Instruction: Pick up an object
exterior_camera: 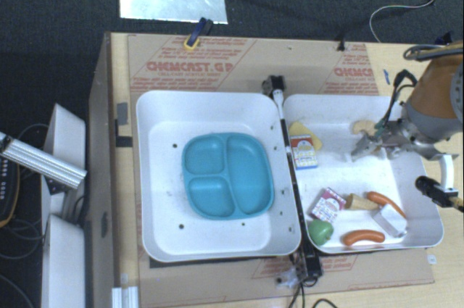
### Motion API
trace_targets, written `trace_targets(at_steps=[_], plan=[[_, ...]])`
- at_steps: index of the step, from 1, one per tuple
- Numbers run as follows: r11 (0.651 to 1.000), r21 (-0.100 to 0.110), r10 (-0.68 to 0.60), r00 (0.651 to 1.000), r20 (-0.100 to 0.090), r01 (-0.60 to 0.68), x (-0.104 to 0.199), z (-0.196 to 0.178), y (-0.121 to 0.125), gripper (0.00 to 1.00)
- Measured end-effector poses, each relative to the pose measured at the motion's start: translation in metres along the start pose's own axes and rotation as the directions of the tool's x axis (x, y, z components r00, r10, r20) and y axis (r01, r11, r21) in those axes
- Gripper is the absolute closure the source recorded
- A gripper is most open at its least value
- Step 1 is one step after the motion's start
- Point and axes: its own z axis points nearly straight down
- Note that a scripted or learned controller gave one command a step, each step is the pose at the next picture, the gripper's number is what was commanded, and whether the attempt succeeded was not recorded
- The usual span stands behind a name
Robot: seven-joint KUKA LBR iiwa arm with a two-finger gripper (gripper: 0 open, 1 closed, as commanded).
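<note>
Lowest in the frame, along the right bin's (432,234) bottom edge, lie a green toy (320,231), a sausage (362,236) and a white block (389,221), with a second sausage (386,201) and a pink carton (328,205) just above. A yellow-red box (304,148) sits beside the divider. Left bin (156,176) holds a blue divided plate (228,175). Gripper (366,148) hangs at right centre over the right bin's floor, its fingers apart, nothing between them.

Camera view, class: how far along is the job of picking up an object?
Done: the arm has reached over the right bin, with the gripper low near its far side. In hand: nothing visibly held. Left: grasping and lifting; the two sausages, the green toy and the small cartons all lie in the bin.
</note>
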Motion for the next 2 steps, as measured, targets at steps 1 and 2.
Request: trace_targets(at_steps=[1,2], plan=[[1.0,-0.004,-0.001,1.0,0.002,0.001,-0.002,-0.045,0.066,0.0],[1.0,-0.002,-0.001,1.0,0.002,0.001,-0.002,-0.009,0.082,0.0]])
